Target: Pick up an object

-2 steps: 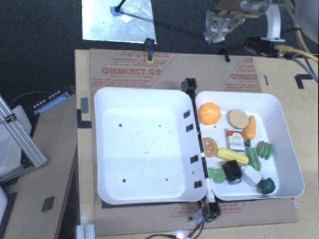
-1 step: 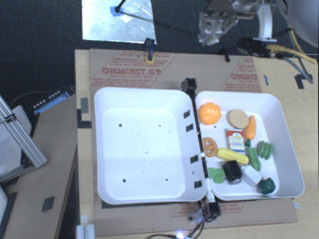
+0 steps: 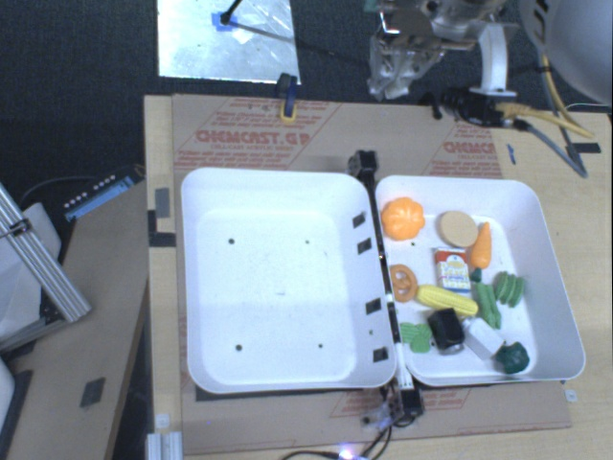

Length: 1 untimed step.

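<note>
Gripper (image 3: 395, 77) high above the bench beyond the right bin (image 3: 551, 247), finger state unclear, nothing visibly held

The toys lie well below the tool (image 3: 393, 77), all lying apart from it, in the right bin (image 3: 551, 247). Nearest the tool is a round orange pumpkin (image 3: 403, 218). Beside it sits a tan cookie (image 3: 458, 228) and an orange carrot (image 3: 482, 245), which stands tilted. Farther off lie a small red and yellow box (image 3: 453, 268), a brown pretzel (image 3: 403, 283), a yellow corn cob (image 3: 446, 300) and green beans (image 3: 499, 293). Farthest away are a black block (image 3: 445, 331), a green leafy piece (image 3: 416, 335) and a dark green lump (image 3: 512, 356).
</note>
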Each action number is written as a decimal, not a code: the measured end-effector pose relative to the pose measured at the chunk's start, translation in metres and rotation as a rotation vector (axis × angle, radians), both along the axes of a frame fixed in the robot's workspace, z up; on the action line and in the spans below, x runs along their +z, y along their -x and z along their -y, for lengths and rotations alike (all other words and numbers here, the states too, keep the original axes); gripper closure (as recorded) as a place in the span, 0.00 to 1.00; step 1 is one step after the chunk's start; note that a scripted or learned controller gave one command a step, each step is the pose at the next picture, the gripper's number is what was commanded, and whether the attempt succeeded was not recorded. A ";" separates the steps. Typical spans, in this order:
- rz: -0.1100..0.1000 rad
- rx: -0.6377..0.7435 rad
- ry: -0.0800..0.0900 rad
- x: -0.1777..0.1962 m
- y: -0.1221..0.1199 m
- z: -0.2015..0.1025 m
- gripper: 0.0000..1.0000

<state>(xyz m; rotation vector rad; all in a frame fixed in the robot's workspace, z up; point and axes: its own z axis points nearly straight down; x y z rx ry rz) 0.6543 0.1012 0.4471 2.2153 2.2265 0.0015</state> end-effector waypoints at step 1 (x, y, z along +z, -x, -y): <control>-0.006 -0.005 0.001 -0.071 0.062 0.008 1.00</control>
